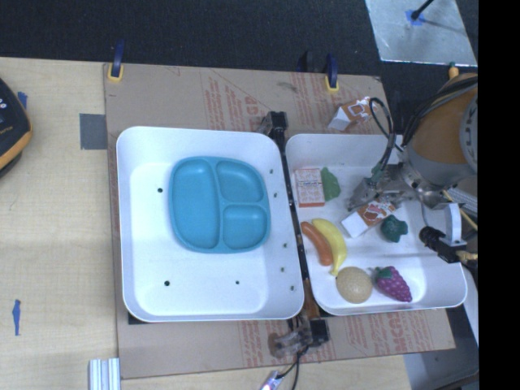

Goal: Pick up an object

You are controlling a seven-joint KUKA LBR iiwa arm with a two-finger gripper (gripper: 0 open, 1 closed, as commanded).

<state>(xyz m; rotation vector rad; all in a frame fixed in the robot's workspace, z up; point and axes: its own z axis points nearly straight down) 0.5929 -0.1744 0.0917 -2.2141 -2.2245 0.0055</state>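
Overhead slanted view of the workstation. A pale wooden bench (49,234) carries a brown cardboard sheet (195,104) held along its far edge by two clips, one yellow-and-blue (117,62) and one blue (331,70); beyond the bench lies dark carpet (203,10) with a light floor panel (414,19) at upper right. A grey patch of tape (93,131) sits on the bench beside the sheet. Two shallow white bins rest side by side on the cardboard. The left bin (146,291) holds a blue divided plate (219,204) lying flat near its centre. The right bin (439,291) contains a small red-and-white box (308,187) touching a green item (331,184), a banana (333,242) alongside an orange-red sausage-shaped piece (315,240), a tan round object (353,284) just beside a purple grape cluster (391,283), and a dark green piece (394,228). The arm (443,140), with its orange band, enters from the right; its gripper (375,204) is lowered over a small brown-and-white carton (367,215) near the middle of the right bin, apparently touching it. Whether the carton is grasped cannot be told. A second small carton (351,114) lies on the cardboard outside the bins.
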